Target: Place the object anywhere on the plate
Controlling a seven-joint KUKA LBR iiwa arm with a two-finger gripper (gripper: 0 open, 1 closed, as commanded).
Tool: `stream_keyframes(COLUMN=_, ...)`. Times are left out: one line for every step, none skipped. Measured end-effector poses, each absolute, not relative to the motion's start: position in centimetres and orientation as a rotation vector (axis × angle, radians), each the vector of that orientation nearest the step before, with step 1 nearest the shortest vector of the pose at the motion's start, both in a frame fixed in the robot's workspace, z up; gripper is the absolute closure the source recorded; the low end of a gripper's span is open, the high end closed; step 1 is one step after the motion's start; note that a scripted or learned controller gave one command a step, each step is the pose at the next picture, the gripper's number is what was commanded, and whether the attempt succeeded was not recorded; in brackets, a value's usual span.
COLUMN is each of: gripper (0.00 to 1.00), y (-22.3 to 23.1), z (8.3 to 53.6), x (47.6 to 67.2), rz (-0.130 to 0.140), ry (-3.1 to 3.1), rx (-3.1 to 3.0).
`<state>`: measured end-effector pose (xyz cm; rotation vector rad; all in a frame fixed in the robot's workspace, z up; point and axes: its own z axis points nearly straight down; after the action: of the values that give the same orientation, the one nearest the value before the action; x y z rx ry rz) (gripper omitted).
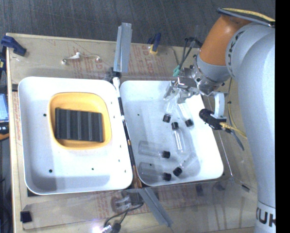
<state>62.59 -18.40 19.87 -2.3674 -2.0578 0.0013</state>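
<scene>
The arm point(247, 81) is taking up the whole right side, grey w/ the orange band point(217, 40) sitting above the wrist, reaching in over the top right corner of the right bin point(208, 166). The table point(62, 50) is carrying both white bins side by side, plus a couple of blue clamps point(12, 45) along the far edge and a metal rail point(122, 47) running between the bins at the back.

Left bin point(33, 169) is holding the plate point(79, 101), a yellow-rimmed one w/ a dark ribbed insert point(79, 125) lying in the middle of it.

Right bin is holding the objects: approx half a dozen clear vials w/ black caps, scattered from mid bin down to the near edge. One vial point(178, 137) is lying lengthwise about mid bin, another point(152, 150) is lying crosswise nearer the front, and two or three more are bunching up near the front right corner point(176, 171).

End effector point(179, 92) is hanging over the back of the right bin, and it's prob pinching a clear vial point(169, 106) that's dangling cap-down from the fingers, tho the glass is hard to make out against the white so I'm not 100% sure.
</scene>
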Motion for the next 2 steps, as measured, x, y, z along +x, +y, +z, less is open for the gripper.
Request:
stream_keyframes(gripper=1.0, y=-13.9, z=20.6, x=60.2, rz=0.003, ry=-2.397, rx=-2.025)
stream_keyframes(gripper=1.0, y=-8.2, z=22.4, x=63.6, rz=0.002, ry=-2.539, rx=-1.849)
